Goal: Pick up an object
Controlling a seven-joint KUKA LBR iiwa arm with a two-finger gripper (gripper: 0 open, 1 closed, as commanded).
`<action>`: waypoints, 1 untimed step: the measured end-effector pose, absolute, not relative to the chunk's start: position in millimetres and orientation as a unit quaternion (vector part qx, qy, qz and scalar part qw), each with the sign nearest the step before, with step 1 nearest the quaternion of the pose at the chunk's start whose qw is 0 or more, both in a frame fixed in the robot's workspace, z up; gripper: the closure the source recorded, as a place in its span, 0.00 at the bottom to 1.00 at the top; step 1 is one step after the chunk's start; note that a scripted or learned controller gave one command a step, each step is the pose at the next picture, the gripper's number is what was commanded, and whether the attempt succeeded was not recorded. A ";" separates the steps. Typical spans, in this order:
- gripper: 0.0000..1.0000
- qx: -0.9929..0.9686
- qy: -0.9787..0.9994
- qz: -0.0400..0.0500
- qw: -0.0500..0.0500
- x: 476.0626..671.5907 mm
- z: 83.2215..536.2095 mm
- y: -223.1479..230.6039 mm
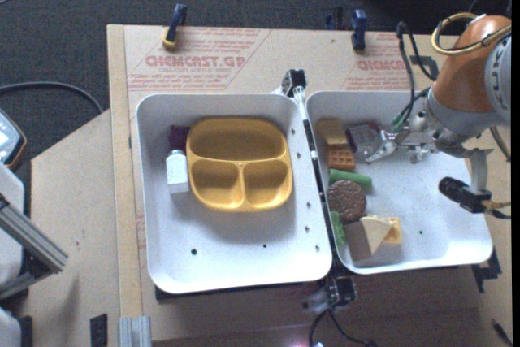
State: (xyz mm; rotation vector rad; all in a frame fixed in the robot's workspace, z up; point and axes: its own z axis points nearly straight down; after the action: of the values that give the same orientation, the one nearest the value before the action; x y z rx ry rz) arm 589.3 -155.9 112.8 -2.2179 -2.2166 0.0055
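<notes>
Where the arm point(467, 77) reaches in from the right, its gripper point(375, 144) lies low over the upper middle of the right bin point(439, 227), pointing leftward toward the toy foods; whether it is wide, narrow or closed on anything cannot be told from this view, since the metal parts blur against the items beneath. Just beside the gripper's tip, a dark purple piece point(361, 130) sits near the bin's upper wall. Along the left wall of the right bin runs a column of objects: a tan bread-like block point(330, 128) at the top, a small orange waffle point(340, 156) below it, a green bean-like strip point(351, 177) lying across, then a round brown cookie point(347, 197). Near the lower left corner rests a pale yellow cheese wedge point(378, 232), touching a grey-brown block point(366, 249) and an orange piece at its right side. A slim green item point(336, 225) stands against the wall beside the cookie.

The left bin point(227, 256) holds a yellow divided plate point(240, 162), three compartments, flat. Just left of it stands a small white bottle point(177, 172), with a dark purple object point(179, 134) above. Both bins sit side by side on the desk point(122, 175).
</notes>
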 end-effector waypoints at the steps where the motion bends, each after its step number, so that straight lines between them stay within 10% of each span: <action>1: 0.00 -0.707 -0.707 0.001 0.002 588.7 82.8 -155.0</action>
State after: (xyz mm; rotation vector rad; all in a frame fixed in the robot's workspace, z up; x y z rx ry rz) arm 588.7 -155.0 82.8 -2.2178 -2.2183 0.0039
